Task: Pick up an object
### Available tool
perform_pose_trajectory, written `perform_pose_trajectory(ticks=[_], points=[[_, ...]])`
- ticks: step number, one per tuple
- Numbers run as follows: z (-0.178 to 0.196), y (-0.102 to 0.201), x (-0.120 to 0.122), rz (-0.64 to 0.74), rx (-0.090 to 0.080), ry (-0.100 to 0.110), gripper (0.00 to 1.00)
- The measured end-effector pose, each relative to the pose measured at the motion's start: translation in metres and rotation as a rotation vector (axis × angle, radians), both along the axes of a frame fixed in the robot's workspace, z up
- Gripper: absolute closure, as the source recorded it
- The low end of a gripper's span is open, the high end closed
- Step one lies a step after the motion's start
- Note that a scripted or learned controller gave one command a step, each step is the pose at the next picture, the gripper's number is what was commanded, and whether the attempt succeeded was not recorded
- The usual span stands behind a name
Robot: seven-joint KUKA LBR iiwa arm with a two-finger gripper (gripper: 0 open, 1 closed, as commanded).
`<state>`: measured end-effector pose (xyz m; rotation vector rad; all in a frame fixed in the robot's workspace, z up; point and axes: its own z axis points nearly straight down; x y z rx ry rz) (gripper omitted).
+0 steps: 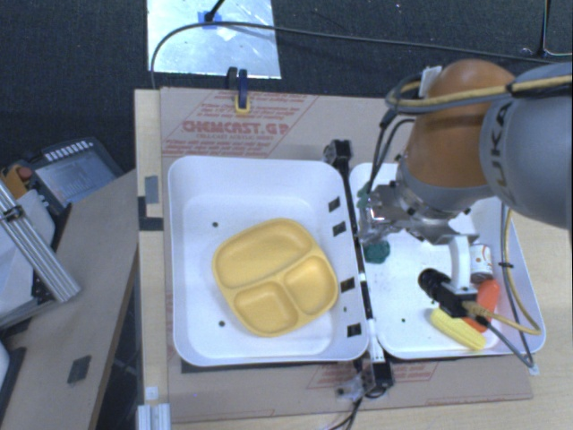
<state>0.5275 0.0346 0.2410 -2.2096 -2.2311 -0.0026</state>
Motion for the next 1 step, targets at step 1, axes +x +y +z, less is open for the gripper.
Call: perform_pose_trajectory(ticks=[1], points=[[-0.0066, 0.0573, -0.0179, 0.001, 0.001, 0.0, 1.0]])
